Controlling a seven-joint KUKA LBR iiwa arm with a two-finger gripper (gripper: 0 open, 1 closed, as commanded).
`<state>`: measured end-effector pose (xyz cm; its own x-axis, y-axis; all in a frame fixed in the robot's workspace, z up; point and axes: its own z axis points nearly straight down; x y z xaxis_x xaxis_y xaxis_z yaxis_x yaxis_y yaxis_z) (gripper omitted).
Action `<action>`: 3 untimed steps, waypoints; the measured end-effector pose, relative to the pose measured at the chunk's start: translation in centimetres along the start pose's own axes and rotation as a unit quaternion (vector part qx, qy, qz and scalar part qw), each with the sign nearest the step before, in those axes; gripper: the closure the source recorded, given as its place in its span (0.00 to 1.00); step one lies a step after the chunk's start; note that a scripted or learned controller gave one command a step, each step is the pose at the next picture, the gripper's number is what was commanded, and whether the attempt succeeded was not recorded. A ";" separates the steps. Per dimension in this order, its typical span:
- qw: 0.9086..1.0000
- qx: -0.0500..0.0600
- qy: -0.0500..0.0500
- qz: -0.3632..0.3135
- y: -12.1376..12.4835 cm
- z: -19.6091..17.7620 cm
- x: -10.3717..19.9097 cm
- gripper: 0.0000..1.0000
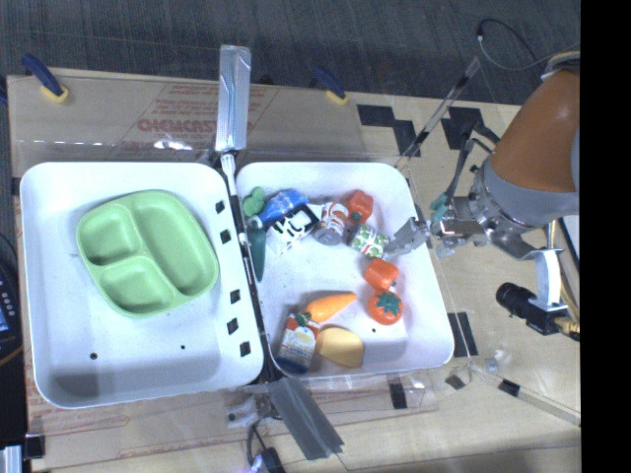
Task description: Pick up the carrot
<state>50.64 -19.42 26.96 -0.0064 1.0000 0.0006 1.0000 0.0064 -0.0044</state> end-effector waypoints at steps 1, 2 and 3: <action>0.994 0.001 0.001 -0.106 0.5 7.1 -1.6 0.00; 0.991 0.000 0.000 -0.134 -2.9 13.2 5.8 0.00; 0.991 -0.001 0.000 -0.133 1.0 17.9 9.7 0.00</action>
